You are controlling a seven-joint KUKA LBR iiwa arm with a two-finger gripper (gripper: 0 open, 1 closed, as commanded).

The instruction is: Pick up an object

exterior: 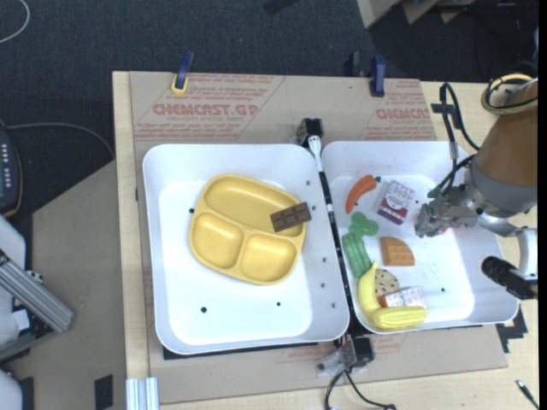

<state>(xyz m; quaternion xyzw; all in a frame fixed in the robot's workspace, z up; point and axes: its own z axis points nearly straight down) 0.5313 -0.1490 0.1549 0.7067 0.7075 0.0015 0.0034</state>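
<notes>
From the camera view above the desk [128,229], two shallow white bins sit side by side, which splits the scene into a crowded side and a sparse one. The left bin [171,306] carries a yellow divided plate [244,229] with a brown chocolate-bar piece [290,218] lying on its right rim. The right bin [457,301] gathers the small toy foods in a loose cluster toward its left half: an orange carrot [361,191] at the far end, a small red-and-white packet [395,202] just beside it, a green vegetable [357,242] below, a tan bread slice [397,251] in the middle, and a yellow banana [383,307] with a second small packet [403,297] at the near end. The arm comes in from the right, and the tool [438,218] hangs low over the right bin, between the red-and-white packet and the bread slice but a little to their right. I cannot tell how the tool is set at this angle, and nothing is visibly caught in it. Either nearby item looks the likeliest thing to pick.
</notes>
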